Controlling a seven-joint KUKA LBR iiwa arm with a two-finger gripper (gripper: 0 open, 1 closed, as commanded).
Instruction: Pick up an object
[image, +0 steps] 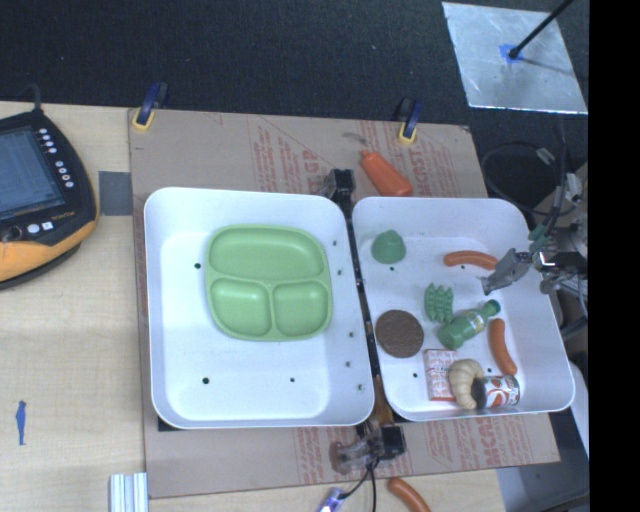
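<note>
The gripper (507, 270) hangs open, holding nothing, near the right bin's (420, 213) right rim. A sausage (470, 259) lies just left of it, a green bottle (468, 324) just below.

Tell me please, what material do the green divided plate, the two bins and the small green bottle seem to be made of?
The green divided plate looks like moulded plastic: one even matte colour, rounded compartment edges. The two bins, left and right, seem to be thin white plastic, with smooth rounded rims and a slight sheen. The small green bottle is probably plastic too, somewhat glossy, though it is too small to be sure.
</note>
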